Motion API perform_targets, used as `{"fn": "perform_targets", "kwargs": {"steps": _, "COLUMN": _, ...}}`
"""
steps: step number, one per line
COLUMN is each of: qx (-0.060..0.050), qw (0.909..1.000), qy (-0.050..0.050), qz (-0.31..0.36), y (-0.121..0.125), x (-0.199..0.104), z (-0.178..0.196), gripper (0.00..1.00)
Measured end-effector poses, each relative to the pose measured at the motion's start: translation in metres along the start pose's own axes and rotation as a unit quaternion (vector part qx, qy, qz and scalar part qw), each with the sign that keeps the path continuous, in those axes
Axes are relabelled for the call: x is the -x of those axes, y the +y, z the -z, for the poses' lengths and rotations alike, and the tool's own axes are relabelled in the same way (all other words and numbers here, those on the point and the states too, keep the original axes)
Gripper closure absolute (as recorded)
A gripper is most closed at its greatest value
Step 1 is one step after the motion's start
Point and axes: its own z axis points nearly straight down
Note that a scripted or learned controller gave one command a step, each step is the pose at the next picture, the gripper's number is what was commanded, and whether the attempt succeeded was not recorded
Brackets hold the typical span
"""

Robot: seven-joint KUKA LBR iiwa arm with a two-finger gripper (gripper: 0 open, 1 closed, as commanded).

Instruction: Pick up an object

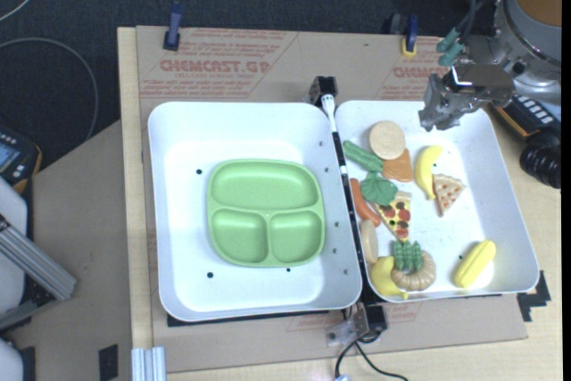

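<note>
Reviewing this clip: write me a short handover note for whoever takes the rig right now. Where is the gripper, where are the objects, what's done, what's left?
Gripper: above the far end of the right bin, nothing visible between its fingers; whether they are open is unclear.
Objects: toy food lies in the right bin, including a banana, a pizza slice, a round cracker, a yellow piece near the front corner, and a crowded pile along the left wall.
Left bin: holds a green divided plate.
Done: no pick yet.
Left: descend, grasp one object and lift. The banana is nearest and stands fairly apart, so probably the easiest target.
</note>
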Motion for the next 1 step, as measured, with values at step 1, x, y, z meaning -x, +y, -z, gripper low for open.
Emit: {"fn": "perform_targets", "kwargs": {"steps": 1, "qx": -0.013, "qw": 0.9999, "qy": -0.001, "qz": -0.001, "y": -0.0026, "x": -0.0023, "z": -0.0274, "gripper": 1.00}}
